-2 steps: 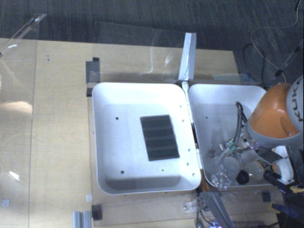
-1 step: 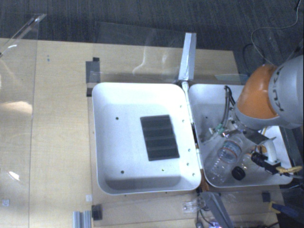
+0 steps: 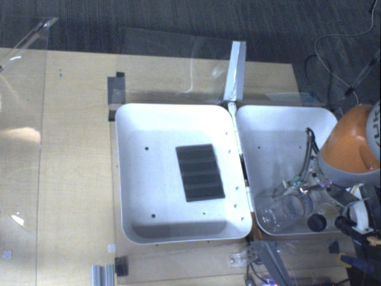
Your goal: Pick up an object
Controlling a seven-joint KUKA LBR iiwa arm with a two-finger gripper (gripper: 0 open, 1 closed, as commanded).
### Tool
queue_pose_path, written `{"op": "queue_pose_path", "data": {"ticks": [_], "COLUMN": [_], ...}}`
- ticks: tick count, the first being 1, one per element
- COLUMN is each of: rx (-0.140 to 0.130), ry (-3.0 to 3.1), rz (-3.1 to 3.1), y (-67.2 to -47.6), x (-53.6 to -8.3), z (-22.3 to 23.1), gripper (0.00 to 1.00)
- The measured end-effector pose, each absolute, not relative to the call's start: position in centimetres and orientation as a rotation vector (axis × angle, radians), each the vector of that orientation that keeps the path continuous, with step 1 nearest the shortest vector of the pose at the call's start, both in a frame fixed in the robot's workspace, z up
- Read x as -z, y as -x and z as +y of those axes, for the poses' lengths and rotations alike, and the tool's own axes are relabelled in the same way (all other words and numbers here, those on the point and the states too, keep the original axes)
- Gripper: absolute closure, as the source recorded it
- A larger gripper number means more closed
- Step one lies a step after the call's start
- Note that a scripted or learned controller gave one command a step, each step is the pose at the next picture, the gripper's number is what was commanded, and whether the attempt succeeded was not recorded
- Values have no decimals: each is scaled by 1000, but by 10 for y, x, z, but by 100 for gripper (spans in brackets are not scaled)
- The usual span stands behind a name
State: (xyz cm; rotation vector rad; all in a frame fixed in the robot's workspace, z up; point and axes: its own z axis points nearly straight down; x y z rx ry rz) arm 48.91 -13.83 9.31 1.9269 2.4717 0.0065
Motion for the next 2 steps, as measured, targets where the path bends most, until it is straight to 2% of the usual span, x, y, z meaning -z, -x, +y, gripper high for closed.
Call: {"op": "queue_pose_path", "data": {"ticks": [1,2], "rx": [-6,-3], "ry": [-2183,-2297], "rz": [2249,2141], "y": [-489,-548], "x": [-258,-188], "z": [-172,-103], "gripper": [0,0]}}
